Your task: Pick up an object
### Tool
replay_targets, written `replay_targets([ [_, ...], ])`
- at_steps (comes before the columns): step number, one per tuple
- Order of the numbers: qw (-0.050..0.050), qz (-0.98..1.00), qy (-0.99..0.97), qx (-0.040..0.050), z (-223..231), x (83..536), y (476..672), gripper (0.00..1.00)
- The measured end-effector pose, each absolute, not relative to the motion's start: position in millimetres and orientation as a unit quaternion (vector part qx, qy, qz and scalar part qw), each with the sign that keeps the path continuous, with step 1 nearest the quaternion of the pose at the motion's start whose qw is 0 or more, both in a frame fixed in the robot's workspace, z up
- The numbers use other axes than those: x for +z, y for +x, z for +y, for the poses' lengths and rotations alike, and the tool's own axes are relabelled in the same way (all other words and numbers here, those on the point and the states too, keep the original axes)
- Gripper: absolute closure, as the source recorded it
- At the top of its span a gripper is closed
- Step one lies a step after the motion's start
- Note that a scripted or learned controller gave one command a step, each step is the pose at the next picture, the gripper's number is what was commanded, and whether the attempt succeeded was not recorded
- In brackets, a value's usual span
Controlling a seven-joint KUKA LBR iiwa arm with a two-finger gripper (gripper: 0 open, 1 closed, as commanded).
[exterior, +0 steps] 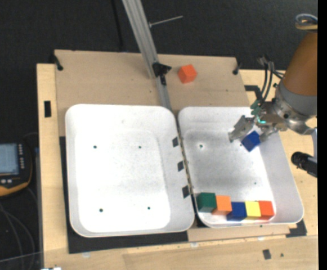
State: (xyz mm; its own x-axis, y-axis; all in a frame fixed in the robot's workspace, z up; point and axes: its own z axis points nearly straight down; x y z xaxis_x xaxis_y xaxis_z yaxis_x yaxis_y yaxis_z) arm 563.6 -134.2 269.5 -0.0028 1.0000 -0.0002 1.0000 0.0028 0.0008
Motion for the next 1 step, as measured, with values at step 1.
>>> replay_targets([
  [1, -0.002, 0.707, 0.707, -0.0024, -140.7, 144.4, 574.5, 0.00],
])
